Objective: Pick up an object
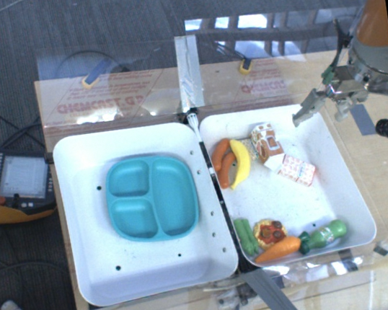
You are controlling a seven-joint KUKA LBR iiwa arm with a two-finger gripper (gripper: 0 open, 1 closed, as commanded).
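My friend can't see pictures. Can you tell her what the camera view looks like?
A robot arm's gripper hovers by the top right corner of the right bin, which holds toy food: a banana, a carrot and a green bottle. The left bin holds a blue plate.

Teal sectioned plastic plate [149, 197] in white left bin [78, 205]. White right bin [345, 185]: yellow toy banana [240, 163], orange sausage-shaped toy [221, 161], orange toy carrot [278, 250], green toy bottle [325, 233], green pod-shaped toy [245, 236], red-and-white patterned packet [298, 170] (print unreadable).
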